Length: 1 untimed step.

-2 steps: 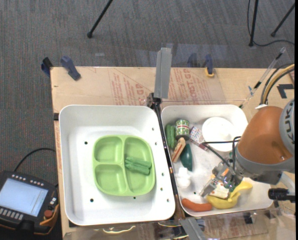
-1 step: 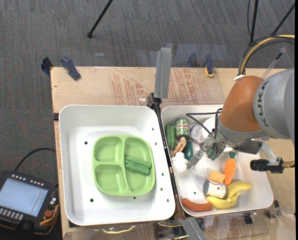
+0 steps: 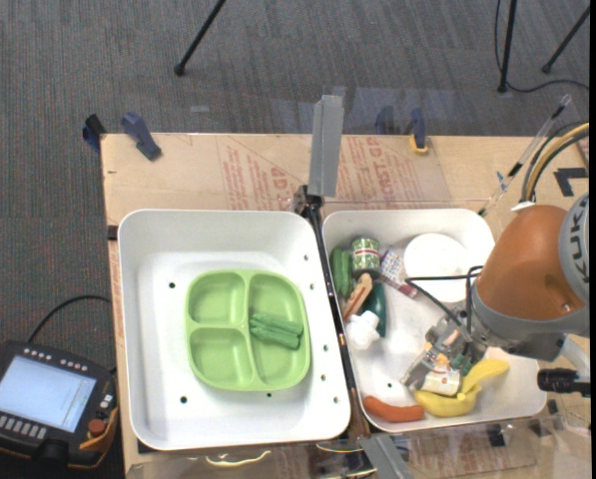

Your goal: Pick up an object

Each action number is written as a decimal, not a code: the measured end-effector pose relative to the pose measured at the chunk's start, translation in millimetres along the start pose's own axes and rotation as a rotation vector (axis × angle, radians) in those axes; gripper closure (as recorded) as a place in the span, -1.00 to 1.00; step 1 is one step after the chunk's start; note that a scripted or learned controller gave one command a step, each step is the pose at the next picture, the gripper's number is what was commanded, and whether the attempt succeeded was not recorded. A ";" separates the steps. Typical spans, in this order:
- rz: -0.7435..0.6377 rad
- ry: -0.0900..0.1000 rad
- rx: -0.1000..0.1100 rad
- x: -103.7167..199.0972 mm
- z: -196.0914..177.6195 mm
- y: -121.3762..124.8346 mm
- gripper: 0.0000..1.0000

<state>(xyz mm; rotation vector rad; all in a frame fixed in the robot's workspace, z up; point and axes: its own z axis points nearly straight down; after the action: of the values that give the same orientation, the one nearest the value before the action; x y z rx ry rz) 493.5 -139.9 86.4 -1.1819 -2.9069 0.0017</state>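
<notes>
Pincer (image 3: 439, 359) of mine hangs low in the right bin (image 3: 497, 226), near its front right corner, reaching in under my grey and orange arm (image 3: 525, 267). Whether it is spread or pressed together I cannot tell; the metal parts and the clutter beneath them blur into one another. It sits over or against a small white and orange item (image 3: 439, 377), and I cannot say that I am pinching it.

Just beside that item, toward the front right, lies a yellow banana (image 3: 467, 392), curved along the bin's front wall. To its left, by the front rim, lies an orange-red sausage-shaped piece (image 3: 392, 408). Further back in the same bin I see a white round lid or dish (image 3: 435, 257), a green can with a label (image 3: 366, 253), a dark green bottle-like thing (image 3: 374, 307) and a white crumpled piece (image 3: 362, 331) near the divider between the bins.

The left bin (image 3: 158, 267) bears a light green divided plate (image 3: 218, 329), and a dark green bundle like beans (image 3: 277, 329) lies across its right-hand compartments. Both bins rest on a cardboard-covered bench (image 3: 208, 168). A teach pendant with a lit screen (image 3: 43, 395) lies on the floor at the left.
</notes>
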 end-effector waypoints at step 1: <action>-0.010 0.014 0.007 -76.7 0.6 92.9 -1.00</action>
<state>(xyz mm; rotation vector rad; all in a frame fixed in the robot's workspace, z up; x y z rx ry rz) 613.3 -126.8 85.3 -1.1617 -2.8981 0.0040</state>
